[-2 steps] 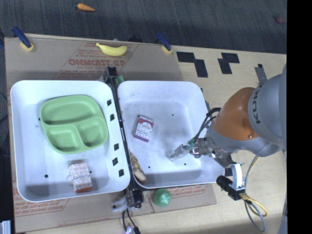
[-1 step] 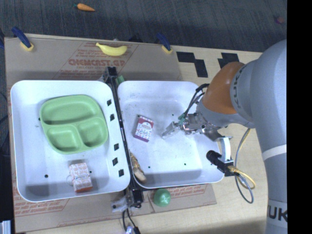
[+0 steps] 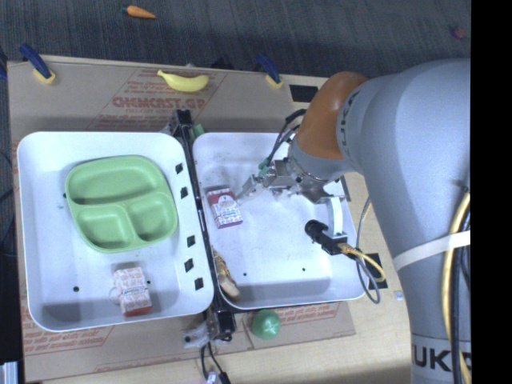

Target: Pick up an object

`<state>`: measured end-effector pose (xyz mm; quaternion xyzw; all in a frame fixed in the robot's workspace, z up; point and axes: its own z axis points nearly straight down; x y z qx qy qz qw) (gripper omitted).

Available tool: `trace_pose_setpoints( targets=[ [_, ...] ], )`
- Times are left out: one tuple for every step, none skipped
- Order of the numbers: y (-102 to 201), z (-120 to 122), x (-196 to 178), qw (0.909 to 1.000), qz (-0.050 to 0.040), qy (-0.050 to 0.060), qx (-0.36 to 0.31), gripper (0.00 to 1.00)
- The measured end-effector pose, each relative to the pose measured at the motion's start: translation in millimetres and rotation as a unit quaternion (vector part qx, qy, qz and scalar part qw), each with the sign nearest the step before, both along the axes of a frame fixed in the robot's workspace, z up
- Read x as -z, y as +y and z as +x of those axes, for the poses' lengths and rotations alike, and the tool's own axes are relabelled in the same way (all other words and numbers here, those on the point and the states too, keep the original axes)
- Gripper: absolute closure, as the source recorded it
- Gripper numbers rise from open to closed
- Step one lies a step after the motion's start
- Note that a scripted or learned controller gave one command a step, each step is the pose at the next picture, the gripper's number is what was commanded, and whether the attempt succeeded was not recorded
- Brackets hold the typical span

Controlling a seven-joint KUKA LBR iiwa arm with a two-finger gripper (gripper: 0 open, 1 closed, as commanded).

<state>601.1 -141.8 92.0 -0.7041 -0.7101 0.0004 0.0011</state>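
The bench [image 3: 104, 102] is covered with printed cardboard. Two white bins rest directly on it: the left bin [image 3: 32, 238] and the right bin [image 3: 280, 290], walls touching. A yellow banana [image 3: 183, 79] lies on the cardboard beyond the bins. A green ball [image 3: 266, 324] lies on the near edge. Blue clamps [image 3: 37, 62] grip the far edge.

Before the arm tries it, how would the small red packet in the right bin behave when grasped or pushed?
The red packet lies flat on the right bin floor, so it probably slides rather than rolls. It looks thin and light, likely easy to lift. Its low profile may give the tool little edge to catch.
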Motion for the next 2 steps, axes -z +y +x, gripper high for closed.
trace_pose_setpoints(
  targets=[
    [-13.3, -45.0, -39.3, 1.0, 0.0002, 0.0, 0.002, 0.0],
    [-46.1, 17.9, -39.5, 1.0, -0.0001, -0.001, 0.001, 0.0]
  ],
)
